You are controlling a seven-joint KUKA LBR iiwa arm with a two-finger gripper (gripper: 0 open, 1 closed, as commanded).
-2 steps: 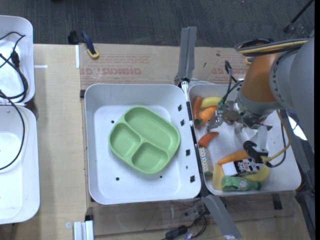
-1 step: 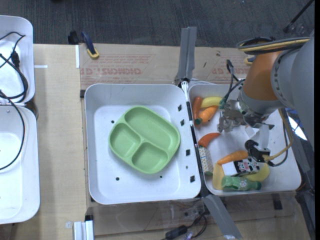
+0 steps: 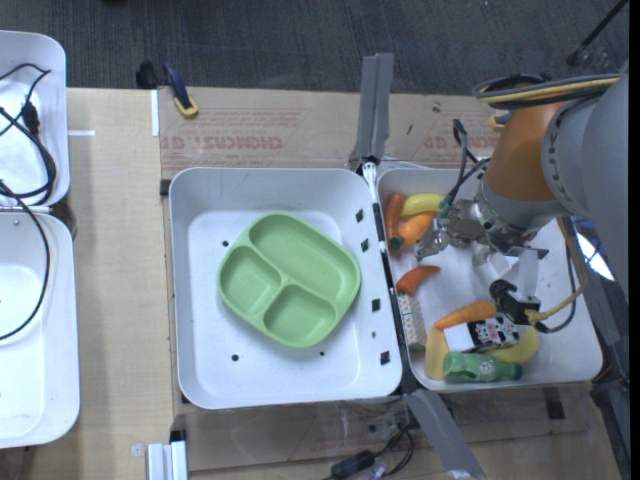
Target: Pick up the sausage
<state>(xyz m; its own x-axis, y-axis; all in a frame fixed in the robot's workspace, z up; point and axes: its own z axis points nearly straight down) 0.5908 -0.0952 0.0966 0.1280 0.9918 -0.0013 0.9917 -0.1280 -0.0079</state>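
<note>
The sausage (image 3: pixel 394 208), a short red-brown roll, lies at the back left corner of the right bin (image 3: pixel 570 368), against the bin wall. Beside it are a yellow banana (image 3: pixel 423 203) and an orange toy (image 3: pixel 412 228). My gripper (image 3: pixel 462 244) hangs low over the bin's middle, to the right of and slightly nearer than the sausage, apart from it. Its fingers (image 3: pixel 438 235) stand open with bare bin floor between them.
The right bin also holds a red chili (image 3: pixel 417 276), a carrot (image 3: pixel 466 315), a second banana (image 3: pixel 522 345), a green toy (image 3: pixel 482 370) and a small tube (image 3: pixel 410 318). A green divided plate (image 3: pixel 290 278) lies in the left bin (image 3: pixel 200 368).
</note>
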